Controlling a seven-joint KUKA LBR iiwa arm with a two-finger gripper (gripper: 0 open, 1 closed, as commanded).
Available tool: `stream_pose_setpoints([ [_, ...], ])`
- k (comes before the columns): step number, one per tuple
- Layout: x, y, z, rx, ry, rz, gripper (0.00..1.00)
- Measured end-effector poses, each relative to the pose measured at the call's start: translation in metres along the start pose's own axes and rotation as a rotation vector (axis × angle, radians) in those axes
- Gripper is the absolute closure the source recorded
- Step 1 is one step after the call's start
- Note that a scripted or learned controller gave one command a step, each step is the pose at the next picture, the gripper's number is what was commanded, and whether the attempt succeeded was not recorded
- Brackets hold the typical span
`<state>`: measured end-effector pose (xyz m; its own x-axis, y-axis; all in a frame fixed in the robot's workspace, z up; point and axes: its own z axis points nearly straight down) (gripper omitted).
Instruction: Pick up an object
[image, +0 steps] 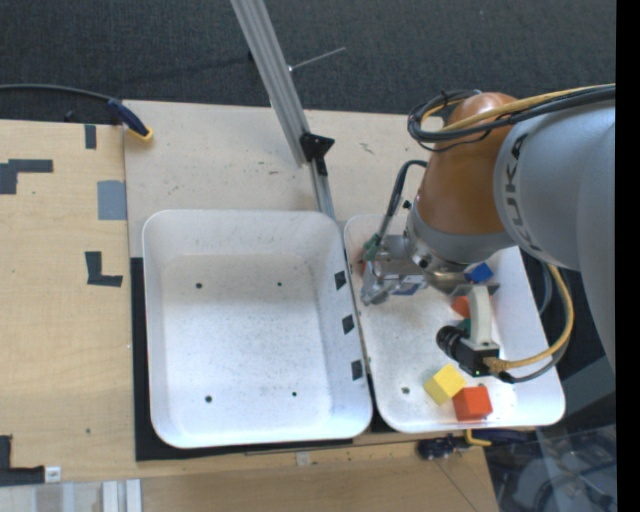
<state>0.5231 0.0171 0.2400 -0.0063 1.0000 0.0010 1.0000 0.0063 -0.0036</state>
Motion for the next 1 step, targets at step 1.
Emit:
stream_pose_setpoints([
  [1,0.0479,0.0098,0.0123,-0.001,-0.001,0.0,1.0],
])
